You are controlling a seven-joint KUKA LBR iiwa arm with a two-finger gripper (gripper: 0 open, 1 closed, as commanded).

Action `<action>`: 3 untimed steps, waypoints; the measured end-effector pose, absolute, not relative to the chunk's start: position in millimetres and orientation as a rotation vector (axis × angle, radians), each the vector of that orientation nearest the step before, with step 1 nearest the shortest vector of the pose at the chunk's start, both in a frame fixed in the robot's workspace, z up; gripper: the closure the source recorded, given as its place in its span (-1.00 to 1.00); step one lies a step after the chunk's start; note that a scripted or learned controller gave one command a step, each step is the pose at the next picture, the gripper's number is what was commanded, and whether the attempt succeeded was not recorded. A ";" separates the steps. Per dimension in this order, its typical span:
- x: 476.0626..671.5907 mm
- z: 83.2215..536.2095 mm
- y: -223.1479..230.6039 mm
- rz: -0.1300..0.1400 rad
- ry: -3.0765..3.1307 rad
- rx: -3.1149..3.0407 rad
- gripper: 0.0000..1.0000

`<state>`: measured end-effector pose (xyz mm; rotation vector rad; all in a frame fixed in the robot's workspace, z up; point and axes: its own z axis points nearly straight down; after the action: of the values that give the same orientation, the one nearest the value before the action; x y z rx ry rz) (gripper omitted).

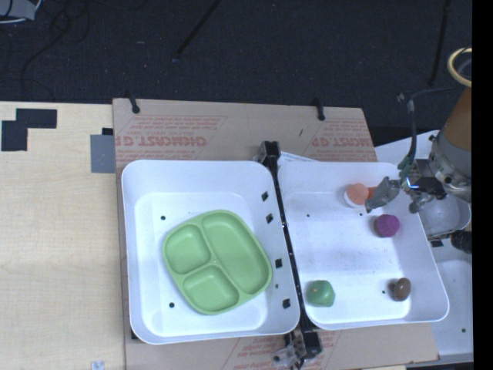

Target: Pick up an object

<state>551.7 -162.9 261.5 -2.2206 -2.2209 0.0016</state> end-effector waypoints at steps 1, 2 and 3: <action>550.1 210.8 -153.1 0.007 -2.214 -2.218 -1.00; 546.2 147.5 -146.9 0.007 -2.216 -2.215 -1.00; 544.8 93.5 -145.5 0.006 -2.215 -2.216 -1.00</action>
<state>544.8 -145.5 93.5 -2.2164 -2.2154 0.0064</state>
